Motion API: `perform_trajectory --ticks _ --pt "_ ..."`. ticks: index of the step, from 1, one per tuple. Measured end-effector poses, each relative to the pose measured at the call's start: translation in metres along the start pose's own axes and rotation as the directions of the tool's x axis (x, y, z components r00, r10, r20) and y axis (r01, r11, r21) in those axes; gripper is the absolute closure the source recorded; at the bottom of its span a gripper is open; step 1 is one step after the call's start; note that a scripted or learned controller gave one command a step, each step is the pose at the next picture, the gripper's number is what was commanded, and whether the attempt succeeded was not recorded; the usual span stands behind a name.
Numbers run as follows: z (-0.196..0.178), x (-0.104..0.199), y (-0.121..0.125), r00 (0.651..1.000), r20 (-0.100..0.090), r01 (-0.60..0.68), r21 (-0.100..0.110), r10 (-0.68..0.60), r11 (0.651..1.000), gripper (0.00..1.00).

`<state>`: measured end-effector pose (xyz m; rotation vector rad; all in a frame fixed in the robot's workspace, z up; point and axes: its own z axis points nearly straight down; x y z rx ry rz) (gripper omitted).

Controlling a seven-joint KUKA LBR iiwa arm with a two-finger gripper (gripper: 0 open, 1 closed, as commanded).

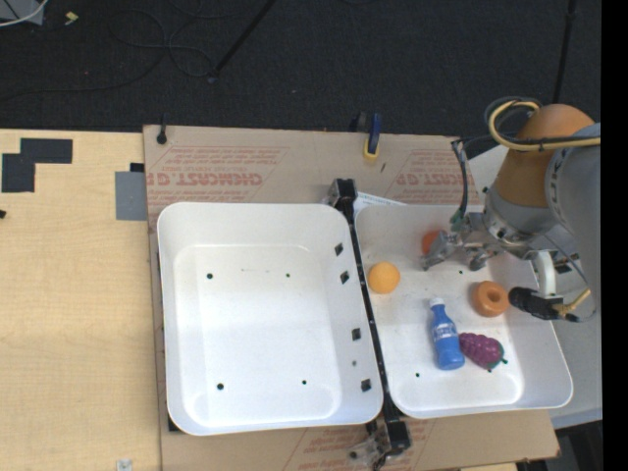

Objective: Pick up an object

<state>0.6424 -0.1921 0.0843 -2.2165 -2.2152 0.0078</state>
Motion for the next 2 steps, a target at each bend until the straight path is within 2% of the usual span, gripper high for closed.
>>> perform_trajectory --ticks 1,2 --pt "0.000 0.076 0.001 1.000 -0.002 0.006 0.000 -0.006 1.000 0.00" --pt "-0.001 0.033 -0.062 1.000 -0.005 -0.002 -0.003 0.002 1.000 0.00"
